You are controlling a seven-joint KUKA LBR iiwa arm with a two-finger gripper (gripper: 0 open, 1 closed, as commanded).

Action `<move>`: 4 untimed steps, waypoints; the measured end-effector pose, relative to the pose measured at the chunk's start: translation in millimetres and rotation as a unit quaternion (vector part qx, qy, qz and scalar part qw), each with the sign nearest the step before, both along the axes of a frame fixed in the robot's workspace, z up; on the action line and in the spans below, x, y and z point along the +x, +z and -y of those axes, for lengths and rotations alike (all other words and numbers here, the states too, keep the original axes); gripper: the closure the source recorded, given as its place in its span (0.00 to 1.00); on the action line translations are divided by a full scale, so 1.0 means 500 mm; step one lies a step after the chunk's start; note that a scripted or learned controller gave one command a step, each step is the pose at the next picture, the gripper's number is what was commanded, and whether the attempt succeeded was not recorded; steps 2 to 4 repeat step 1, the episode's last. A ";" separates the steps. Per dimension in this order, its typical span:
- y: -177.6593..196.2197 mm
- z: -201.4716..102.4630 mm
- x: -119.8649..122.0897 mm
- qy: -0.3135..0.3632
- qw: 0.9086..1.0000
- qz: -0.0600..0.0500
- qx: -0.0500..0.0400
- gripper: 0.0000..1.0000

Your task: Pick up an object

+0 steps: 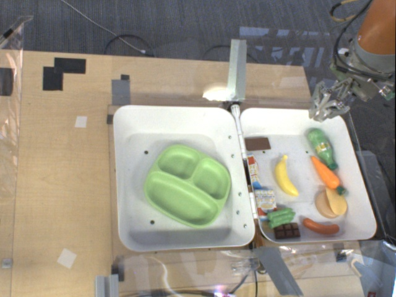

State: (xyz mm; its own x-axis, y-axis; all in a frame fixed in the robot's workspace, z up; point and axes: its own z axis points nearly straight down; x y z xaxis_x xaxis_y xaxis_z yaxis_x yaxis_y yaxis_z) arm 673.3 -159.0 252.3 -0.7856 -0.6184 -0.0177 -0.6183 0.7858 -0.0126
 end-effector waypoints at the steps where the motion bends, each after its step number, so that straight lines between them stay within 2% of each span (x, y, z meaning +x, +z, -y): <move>1: 0.174 -0.064 -0.004 -0.103 0.995 -0.002 0.001 1.00; 4: 0.174 -0.064 -0.004 -0.103 0.995 -0.002 0.001 1.00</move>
